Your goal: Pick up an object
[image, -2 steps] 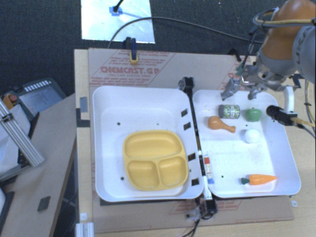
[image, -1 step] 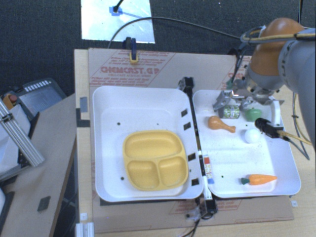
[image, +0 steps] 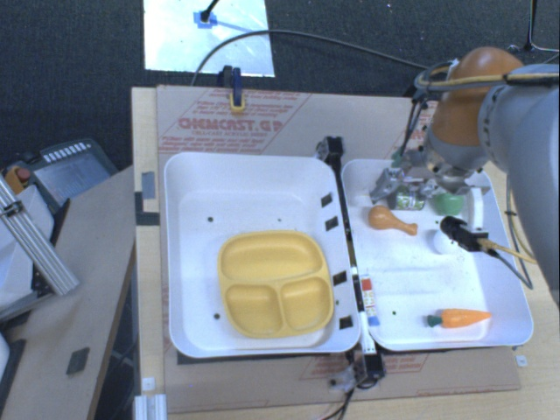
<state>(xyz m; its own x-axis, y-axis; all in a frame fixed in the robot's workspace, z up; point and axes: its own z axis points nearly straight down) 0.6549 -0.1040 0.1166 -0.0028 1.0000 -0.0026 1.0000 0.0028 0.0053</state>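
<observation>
White bins (image: 184, 261) on cardboard-topped bench (image: 262, 116) | dark carpet (image: 70, 51) | hand (image: 404, 191) low, grip unclear

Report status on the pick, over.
Claw low at right bin rear, nothing seen held. Chicken drumstick toy just below it. Green object beside. Carrot front, apart.

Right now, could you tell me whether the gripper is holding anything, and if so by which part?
It cannot be told. The gripper is down at the far end of the right bin, close to a green object, but no object is visible between its fingers.
</observation>
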